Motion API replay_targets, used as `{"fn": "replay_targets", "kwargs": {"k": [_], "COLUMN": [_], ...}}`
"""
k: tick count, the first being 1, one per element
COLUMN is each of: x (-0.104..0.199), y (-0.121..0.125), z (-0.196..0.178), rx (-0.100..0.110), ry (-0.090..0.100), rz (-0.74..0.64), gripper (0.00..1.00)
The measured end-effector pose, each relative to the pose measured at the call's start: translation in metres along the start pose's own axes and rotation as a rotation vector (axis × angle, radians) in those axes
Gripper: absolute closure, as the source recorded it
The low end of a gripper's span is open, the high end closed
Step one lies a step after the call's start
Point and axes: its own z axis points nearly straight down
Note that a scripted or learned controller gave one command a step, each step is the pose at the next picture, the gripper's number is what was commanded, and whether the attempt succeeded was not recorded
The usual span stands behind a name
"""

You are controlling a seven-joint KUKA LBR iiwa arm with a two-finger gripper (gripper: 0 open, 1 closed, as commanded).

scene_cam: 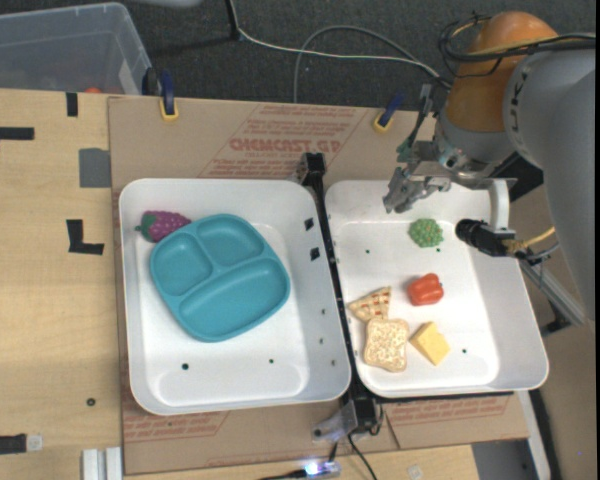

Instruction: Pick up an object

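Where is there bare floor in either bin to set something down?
Left bin: a strip below the blue tray; grapes fill its top-left corner. Right bin: bare near the divider beside the broccoli; crowded around pepper, bread and cheese.

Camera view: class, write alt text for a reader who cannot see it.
A grey arm's gripper hangs over the right bin, which holds broccoli, a red pepper, cheese, bread and a waffle wedge. The left bin holds a teal divided plate and purple grapes.

grey arm [540, 98] reaching in from right, gripper [402, 196] lowered
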Motion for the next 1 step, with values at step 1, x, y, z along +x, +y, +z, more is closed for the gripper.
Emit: {"fn": "replay_targets", "kwargs": {"k": [1], "x": [0.0005], "y": [0.0011], "z": [-0.0411], "rx": [0.002], "ry": [0.000], "rz": [0.000], "gripper": [1.00]}}
